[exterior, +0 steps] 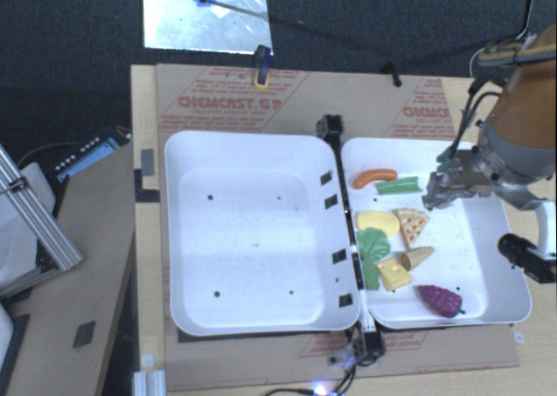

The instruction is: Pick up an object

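bench, right bin (500,298) | green bean (399,184) just left of gripper (432,198)

— Where do the toys lie?
— In the right bin (505,298), left of the gripper (438,194): sausage (375,177), pizza slice (412,227), grapes (440,300) nearer.
— And the left bin (187,211)?
— Farther left.

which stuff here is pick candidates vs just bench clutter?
Job:
gripper, over the right bin
orange sausage
green strip
yellow piece
pizza slice
green leaf
cone
cheese wedge
purple grapes

Lying about:
left bin
yellow clamp
foil sheet
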Controlling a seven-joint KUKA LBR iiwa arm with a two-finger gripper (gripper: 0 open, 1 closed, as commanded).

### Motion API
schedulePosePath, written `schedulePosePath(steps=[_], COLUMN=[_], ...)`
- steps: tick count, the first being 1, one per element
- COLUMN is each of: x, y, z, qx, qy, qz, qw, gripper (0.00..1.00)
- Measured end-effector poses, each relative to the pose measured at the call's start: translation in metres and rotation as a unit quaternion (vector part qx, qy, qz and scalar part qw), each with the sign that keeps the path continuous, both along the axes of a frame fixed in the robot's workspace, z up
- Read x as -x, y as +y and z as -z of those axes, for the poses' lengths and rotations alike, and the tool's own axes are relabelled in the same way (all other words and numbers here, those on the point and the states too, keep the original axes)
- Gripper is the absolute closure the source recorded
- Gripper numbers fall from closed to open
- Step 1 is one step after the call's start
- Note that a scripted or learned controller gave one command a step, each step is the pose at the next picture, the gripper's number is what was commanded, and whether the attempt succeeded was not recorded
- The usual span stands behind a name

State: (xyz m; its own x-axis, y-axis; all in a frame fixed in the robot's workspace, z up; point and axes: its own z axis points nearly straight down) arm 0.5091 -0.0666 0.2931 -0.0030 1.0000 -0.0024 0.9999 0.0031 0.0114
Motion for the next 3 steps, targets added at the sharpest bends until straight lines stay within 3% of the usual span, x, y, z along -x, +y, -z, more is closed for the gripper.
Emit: schedulePosePath(steps=[1, 2, 3], x=[0.026, 0.021, 0.021], y=[-0.029, 0.040, 0.153], z=[0.161, 0.106, 0.029], qx=[-0.0018, -0.0023, -0.0044], qy=[0.013, 0.003, 0.001], qz=[0.003, -0.004, -0.007], qw=[0.9999, 1.0000, 1.0000], gripper=[1.00, 1.00, 1.00])
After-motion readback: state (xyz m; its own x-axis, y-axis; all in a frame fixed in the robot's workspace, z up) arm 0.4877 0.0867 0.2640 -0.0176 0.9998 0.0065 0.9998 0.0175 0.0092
